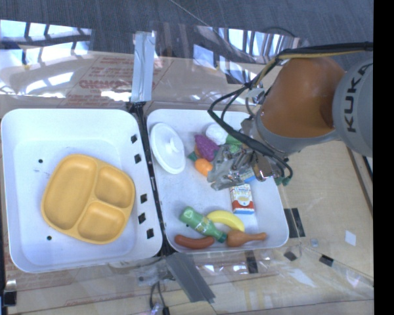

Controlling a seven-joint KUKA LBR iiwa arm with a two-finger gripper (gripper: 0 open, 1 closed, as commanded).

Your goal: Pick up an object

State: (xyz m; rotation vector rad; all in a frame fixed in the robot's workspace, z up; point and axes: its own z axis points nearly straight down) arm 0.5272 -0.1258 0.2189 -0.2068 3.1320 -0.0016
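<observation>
Presently the arm (315,100) reaches over the right bin (276,225), its gripper (224,170) low among the toys; whether it holds anything cannot be told. Just beside it lie an orange ball (203,167), purple grapes (207,146) and a small carton (242,199). A white dish (167,147) rests near the divider. Along the front edge sit a green bottle (198,220), banana (227,220), sausage (194,242) and drumstick (245,238). The left bin (20,143) bears a yellow divided plate (87,197).

Bright, even overhead light — strong bluish-white glare on the clear plastic sheeting (46,41) behind the bins; shadows are soft, and the image is slightly soft throughout.
</observation>
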